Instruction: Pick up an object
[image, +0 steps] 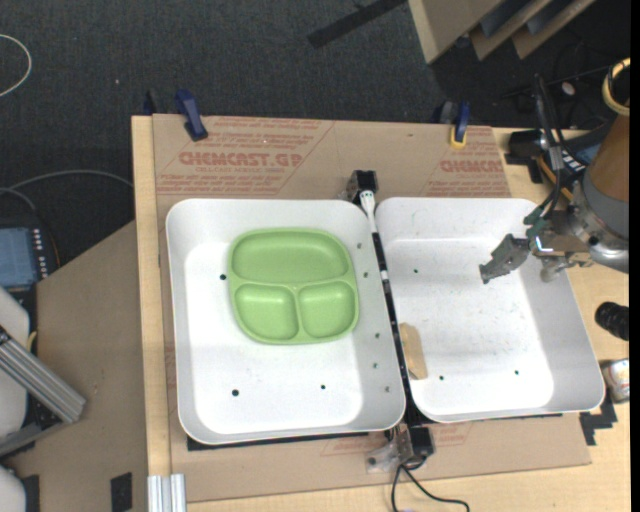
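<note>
While the fingers (500, 262) (spread unreadable) hover over the right bin (560, 370), a green plate (293, 285) fills the left.

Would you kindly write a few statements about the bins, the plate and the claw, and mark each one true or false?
1. The green plate lies in the left bin. True.
2. The plate has three compartments. True.
3. The claw hangs over the left bin. False: it is over the right bin.
4. The claw holds the plate. False: the plate lies apart from it, in the other bin.
5. A wooden stick lies at the right bin's left edge. True.
</note>
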